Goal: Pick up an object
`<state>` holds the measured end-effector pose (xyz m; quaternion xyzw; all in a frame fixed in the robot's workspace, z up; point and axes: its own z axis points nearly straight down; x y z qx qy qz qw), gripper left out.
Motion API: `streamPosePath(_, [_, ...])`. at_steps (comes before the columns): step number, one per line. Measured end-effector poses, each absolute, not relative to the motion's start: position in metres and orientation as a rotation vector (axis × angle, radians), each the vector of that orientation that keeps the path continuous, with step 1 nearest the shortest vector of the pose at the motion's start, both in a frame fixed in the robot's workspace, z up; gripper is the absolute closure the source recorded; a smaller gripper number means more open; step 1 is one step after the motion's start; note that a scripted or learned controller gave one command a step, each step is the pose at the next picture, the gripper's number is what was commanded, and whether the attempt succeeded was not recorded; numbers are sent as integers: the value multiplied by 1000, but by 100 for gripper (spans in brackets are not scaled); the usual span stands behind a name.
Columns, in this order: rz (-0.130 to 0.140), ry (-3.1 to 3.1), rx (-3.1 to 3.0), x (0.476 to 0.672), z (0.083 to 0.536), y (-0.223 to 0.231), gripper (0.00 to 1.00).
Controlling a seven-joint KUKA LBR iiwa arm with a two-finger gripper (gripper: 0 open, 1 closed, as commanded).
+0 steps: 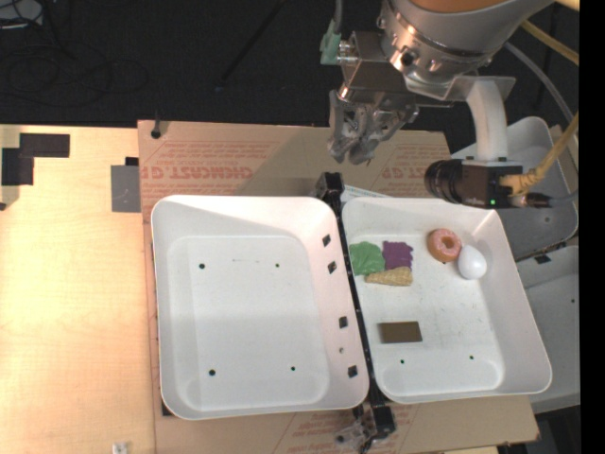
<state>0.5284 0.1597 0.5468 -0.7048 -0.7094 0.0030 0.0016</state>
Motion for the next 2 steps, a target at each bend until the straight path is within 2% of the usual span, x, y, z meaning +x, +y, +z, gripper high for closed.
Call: streamPosePath(2, [20, -2235, -2197, 529, 565, 162, 100])
